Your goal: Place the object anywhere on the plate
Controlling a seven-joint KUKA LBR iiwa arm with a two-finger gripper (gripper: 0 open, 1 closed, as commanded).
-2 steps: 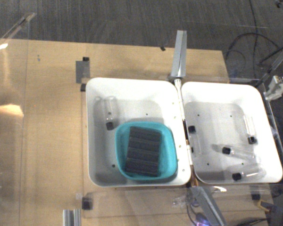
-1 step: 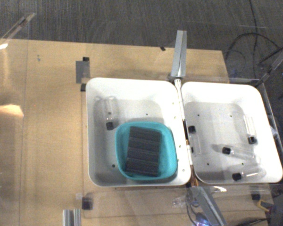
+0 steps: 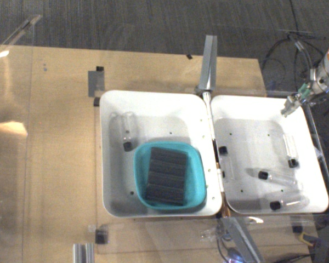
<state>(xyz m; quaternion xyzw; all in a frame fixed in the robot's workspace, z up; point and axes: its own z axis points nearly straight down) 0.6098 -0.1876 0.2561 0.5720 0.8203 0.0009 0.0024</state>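
The dark ridged block is the likeliest reading of the task's object, and it lies flat on the teal plate, inside the plate's rim and near its middle, its long axis running from the far side of the view toward the near side with a slight lean, its ridges crossing that axis. The plate sits in the near half of the left bin, close to the wall shared with the right bin. The end effector hangs over the far right corner of the right bin, well apart from the block, which lies to its left and nearer the camera, across the dividing wall. Whether the end effector is released or clenched cannot be told at this size, and nothing can be made out in its grasp. Judged from how things lie, the placing looks already done. If instead one of the clear tubes is meant, the task is open: one capped tube stands off the plate in the left bin's far left part, and several more tubes lie scattered in the right bin, the nearest just below the end effector with its length running away from the camera. The pale wooden worktop carries both bins.
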